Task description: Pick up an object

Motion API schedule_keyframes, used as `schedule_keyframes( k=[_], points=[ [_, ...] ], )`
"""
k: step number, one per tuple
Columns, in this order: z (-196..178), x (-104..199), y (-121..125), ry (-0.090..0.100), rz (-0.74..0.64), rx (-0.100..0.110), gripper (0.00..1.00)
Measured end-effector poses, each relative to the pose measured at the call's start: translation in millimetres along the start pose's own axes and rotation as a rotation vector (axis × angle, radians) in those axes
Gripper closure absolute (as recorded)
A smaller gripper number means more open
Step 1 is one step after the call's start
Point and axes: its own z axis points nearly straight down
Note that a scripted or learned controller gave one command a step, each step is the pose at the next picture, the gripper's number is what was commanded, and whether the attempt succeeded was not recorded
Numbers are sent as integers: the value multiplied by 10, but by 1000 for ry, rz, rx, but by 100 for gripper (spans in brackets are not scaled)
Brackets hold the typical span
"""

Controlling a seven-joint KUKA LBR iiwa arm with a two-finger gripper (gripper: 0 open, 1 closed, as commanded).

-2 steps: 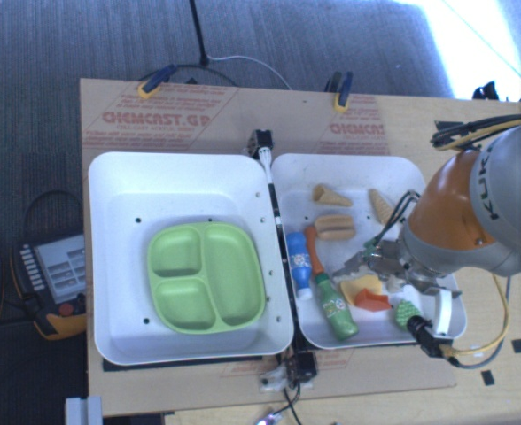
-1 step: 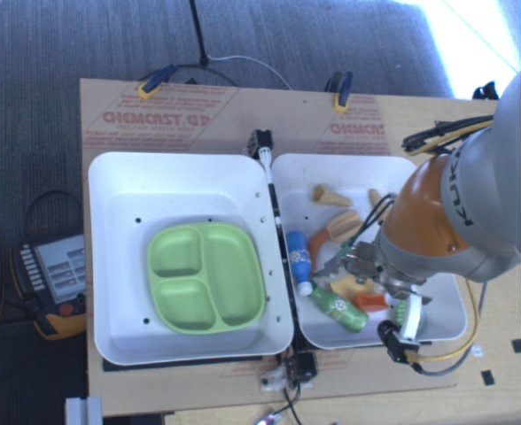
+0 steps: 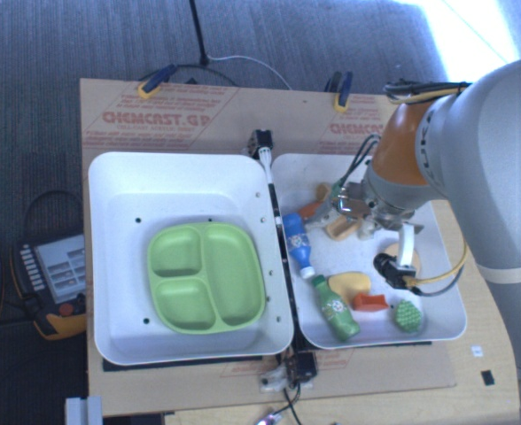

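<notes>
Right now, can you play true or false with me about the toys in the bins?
1. The green tray lies in the left bin. True.
2. The green bottle lies in the left bin. False: it lies in the right bin.
3. The arm is over the right bin. True.
4. The blue bottle sits on the green tray. False: it lies in the right bin, by the wall between the bins.

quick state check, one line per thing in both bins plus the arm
green divided plate: flat in the left bin, compartments bare
green bottle: lying on its side, right bin
blue and white bottle: lying down beside the divider
yellow piece: resting on the right bin floor
gripper: low over the right bin
</notes>
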Motion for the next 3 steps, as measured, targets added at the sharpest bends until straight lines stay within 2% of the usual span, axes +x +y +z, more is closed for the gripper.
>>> schedule_keyframes(
  k=[1, 2, 3],
  points=[
    [29, 207, 495, -7, 155, 39, 0],
    [-66, 202, 495, -11, 155, 39, 100],
    [-964, 650, -491, 1, 319, 16, 100]
  ],
)
